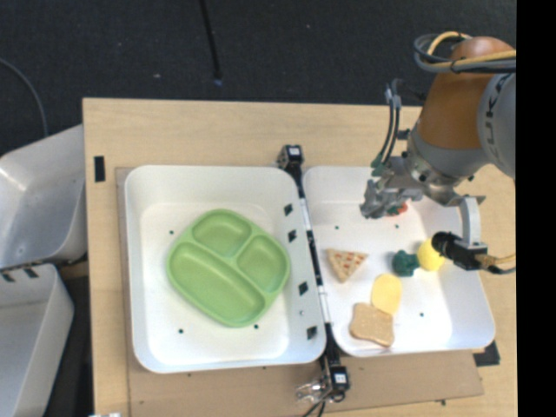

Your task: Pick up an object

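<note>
The wooden surface [104,137] fills the middle of the frame and carries two shallow white bins side by side. The left bin [143,320] sits in the centre-left and holds a green divided tray [228,268], lying flat with three compartments. The right bin [460,320] lies in the centre-right of the frame, its inner wall running just beside the left bin's.

The grey arm [460,111], with its orange band, enters from the upper right of the frame and hangs over the upper part of the right bin. Its gripper [382,200] points down toward the bin floor near the bin's upper middle; whether the jaws are parted or closed cannot be told from here, and something small and red shows just beside them.

The loose objects lie in the lower half of the right bin. A slice of toast [373,325] rests at the bottom, touching a yellow piece [387,293] just above it. A pizza wedge [346,263] lies to the left of these, near the inner wall. Toward the right, a yellow round object [429,256] sits touching a small dark green object [404,263].
</note>
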Motion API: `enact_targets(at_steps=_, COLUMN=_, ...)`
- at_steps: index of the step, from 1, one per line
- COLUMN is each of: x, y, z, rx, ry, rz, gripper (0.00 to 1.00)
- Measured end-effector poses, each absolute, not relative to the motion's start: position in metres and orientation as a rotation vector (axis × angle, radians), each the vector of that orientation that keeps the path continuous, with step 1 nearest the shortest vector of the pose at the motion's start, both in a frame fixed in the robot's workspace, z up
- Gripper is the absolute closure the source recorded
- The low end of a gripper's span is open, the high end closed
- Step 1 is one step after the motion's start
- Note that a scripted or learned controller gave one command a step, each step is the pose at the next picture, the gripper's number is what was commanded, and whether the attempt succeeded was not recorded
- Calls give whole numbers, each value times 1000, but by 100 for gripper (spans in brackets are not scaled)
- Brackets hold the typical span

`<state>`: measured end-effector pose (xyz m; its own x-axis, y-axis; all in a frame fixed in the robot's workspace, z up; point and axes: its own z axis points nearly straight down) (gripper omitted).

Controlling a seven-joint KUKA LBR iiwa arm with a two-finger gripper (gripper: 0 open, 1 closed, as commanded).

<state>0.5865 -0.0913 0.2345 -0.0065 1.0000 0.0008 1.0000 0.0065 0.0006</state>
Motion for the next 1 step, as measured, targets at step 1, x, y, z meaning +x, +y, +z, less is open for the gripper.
enact_targets(at_steps=1, x=588, y=-49, z=233, rx=-2215, ry=-2227, rz=-1, gripper=100)
